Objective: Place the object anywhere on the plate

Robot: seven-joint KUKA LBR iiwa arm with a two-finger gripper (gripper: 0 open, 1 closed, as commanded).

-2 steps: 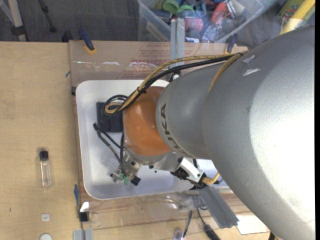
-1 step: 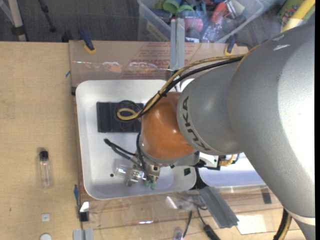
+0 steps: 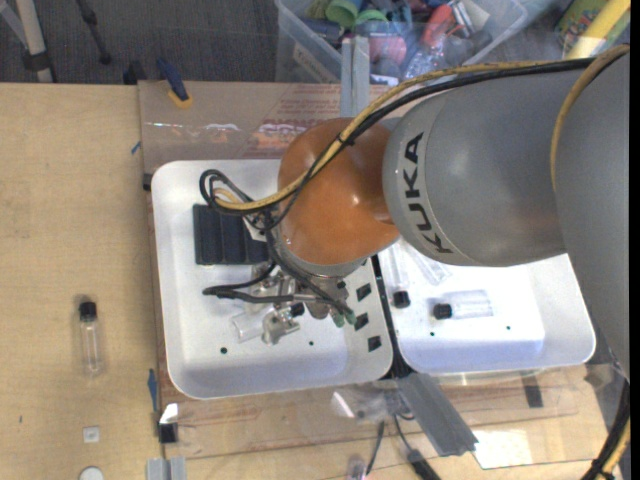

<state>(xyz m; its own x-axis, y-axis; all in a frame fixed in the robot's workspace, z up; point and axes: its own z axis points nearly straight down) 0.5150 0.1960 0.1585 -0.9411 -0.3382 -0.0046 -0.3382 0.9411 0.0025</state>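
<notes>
- Clear piece [image 3: 246,324], small and see-through, lies on the floor of the left-hand white bin [image 3: 200,363], toward its near edge. It is too faint to make out its shape.
- Tool [image 3: 280,320] hangs low in that same bin, just beside the clear piece. I cannot tell whether it is spread or pressed together, or whether it touches the piece.
- Grey arm [image 3: 480,158] reaches in from the right and covers much of the far side of both bins. Its orange band [image 3: 330,203] sits right above the tool.
- Clear vial with a black cap [image 3: 462,308] lies on its side in the right-hand bin [image 3: 520,346], well apart from the tool.
- Second clear vial [image 3: 90,336] lies on the wooden desk [image 3: 70,188], outside the bins to the left.
- Clear tub of coloured items [image 3: 420,13] stands beyond the bins, at the far edge.
</notes>
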